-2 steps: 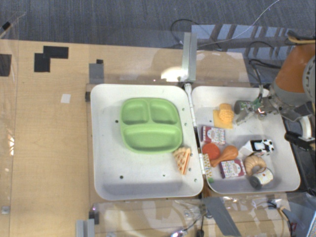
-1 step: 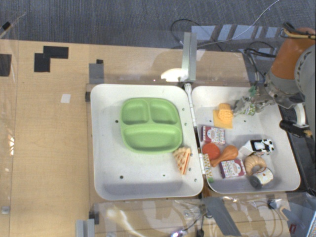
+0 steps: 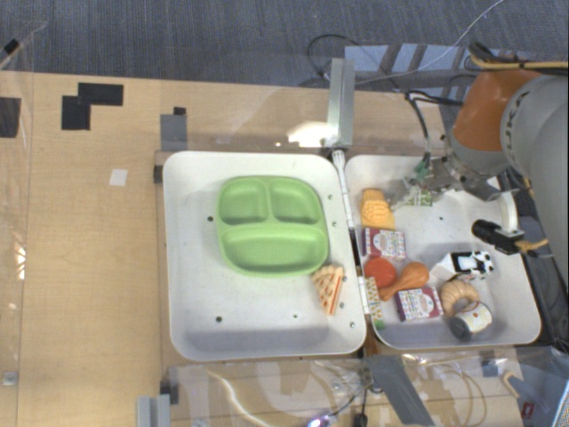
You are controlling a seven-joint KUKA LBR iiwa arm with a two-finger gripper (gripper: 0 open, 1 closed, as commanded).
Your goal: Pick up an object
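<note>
Yellow corn toy (image 3: 376,210) as likeliest pick: lying in the right bin (image 3: 524,327), near the gripper (image 3: 425,183), off to its left and a little toward the camera, not touching. Seemingly the approach step, nothing visibly grasped. Impossible to tell whether spread or pressed together. Next: centring over the toy, descending, closing.

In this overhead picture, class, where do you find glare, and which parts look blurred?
In the camera view, a bright glare patch sits on the bench just above the left bin, near the metal post; the arm at right is soft and blurred; the green plate and the toys in the right bin look fairly sharp, with faint shadows.
</note>
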